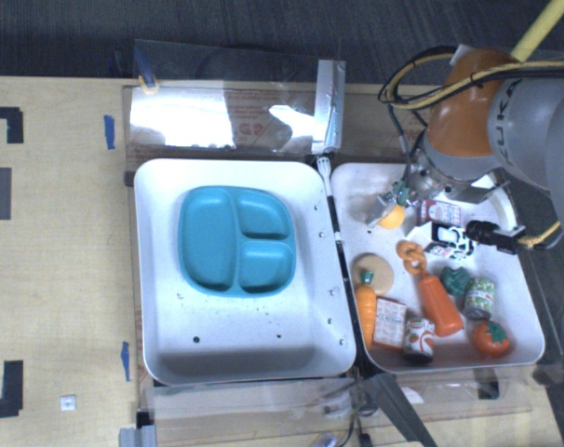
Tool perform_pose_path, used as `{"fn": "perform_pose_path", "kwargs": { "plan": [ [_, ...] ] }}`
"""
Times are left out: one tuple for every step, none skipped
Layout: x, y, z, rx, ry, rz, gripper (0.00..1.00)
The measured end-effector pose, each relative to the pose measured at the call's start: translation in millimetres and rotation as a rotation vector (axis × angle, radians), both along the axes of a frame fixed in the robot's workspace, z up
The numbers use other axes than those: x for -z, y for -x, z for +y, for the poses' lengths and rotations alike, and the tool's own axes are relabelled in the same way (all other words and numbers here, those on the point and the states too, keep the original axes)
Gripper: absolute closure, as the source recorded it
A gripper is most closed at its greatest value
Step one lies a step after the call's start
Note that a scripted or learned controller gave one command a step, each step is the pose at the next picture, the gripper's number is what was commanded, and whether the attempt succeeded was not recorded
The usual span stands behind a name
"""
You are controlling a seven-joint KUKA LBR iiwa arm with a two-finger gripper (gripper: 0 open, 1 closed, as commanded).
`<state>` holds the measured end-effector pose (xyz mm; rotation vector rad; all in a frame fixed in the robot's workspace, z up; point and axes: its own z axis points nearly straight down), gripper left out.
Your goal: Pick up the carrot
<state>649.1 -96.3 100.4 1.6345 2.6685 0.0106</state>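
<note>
The carrot (366,311) lies at the right bin's (529,296) lower left; the hand (405,194) hovers at upper right, grip unreadable.

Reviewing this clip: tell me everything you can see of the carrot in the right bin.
The carrot is a small orange toy-like piece, smooth as plastic, lying near the left wall of the right bin. It points roughly along that wall, its lower end tucked beside or under a small printed carton. A round tan piece sits just above it. The tool is far off, at the bin's top.
</note>
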Motion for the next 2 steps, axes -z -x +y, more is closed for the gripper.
{"fn": "perform_pose_path", "kwargs": {
  "plan": [
    [-18,-16,-6,0.295,-0.002,0.008,1.00],
    [11,10,-8,0.472,-0.006,0.006,1.00]
  ]
}}
